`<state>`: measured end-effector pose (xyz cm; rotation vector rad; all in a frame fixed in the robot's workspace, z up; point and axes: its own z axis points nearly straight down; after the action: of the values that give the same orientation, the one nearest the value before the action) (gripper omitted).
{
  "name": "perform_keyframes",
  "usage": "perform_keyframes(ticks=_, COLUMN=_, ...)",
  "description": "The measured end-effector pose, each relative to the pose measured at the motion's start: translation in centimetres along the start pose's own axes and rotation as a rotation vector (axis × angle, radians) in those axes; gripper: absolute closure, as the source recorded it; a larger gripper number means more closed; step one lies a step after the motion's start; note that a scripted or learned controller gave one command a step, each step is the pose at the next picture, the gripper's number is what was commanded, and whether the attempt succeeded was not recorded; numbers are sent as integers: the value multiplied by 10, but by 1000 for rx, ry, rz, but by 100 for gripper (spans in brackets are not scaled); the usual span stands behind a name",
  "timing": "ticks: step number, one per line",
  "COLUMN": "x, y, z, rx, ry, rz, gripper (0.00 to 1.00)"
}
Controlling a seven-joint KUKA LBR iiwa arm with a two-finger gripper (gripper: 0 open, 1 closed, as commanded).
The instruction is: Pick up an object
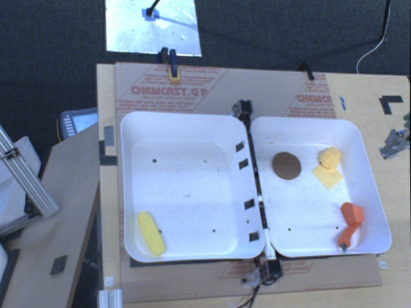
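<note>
Left bin: one yellow corn cob lies near its front left corner, apart from the walls.
Right bin: a brown disc rests toward the back; just right of it a yellow cluster touches a pale yellow slab; an orange carrot lies by the front right corner.
Gripper: at the far right, off beside the right bin over the desk; whether its jaws are spread or pressed together cannot be told.
Progress: nothing appears lifted; choosing, reaching and grasping all seem left to do.

Both white bins look smooth, glossy plastic; the bench beneath looks matt board.
</note>
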<state>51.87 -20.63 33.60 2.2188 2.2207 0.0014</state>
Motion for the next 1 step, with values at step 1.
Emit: perform_keyframes(ticks=1, x=0, y=-1, z=6, rx=-1, ry=-1, rz=0, gripper=100)
